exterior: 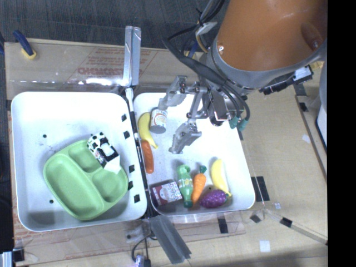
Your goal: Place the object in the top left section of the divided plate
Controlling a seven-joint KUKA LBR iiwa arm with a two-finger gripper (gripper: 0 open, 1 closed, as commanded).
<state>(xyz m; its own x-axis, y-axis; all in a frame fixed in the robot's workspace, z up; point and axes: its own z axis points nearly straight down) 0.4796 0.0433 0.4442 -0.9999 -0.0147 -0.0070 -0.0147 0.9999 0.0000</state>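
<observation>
The metal hand (179,131) hangs with fingers apart over the right white bin (240,166). It could bump the small tin can (159,120) beside the yellow banana (144,128) and miss the green divided plate (83,185).

The bench (278,166) is carrying two white bins side by side: the left bin (28,149) and, touching it, the right bin (236,154). A cardboard sheet (83,60) is lying behind the left bin, with a blue-and-yellow clip (23,44) sitting at its far corner.
</observation>
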